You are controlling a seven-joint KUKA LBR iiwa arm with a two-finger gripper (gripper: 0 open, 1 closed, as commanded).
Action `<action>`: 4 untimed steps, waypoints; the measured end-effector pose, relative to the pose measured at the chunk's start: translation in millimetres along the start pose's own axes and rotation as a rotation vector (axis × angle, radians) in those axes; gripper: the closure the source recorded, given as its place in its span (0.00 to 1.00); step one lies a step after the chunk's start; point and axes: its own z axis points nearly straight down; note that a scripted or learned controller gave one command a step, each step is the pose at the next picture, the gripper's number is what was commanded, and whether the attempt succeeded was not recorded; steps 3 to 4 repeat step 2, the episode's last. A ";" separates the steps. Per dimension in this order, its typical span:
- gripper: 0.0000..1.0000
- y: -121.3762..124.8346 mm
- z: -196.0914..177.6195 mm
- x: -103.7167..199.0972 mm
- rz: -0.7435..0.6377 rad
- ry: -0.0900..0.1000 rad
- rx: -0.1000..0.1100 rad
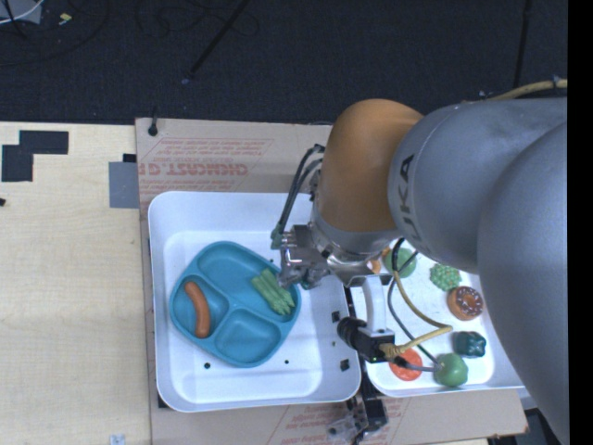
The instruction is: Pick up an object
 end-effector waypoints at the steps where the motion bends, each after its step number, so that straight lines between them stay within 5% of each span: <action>1: 1.00 -11.7 -16.4 -7.3 0.007 -0.001 -0.002; 4: 1.00 -8.8 2.5 -10.2 0.007 -0.003 0.001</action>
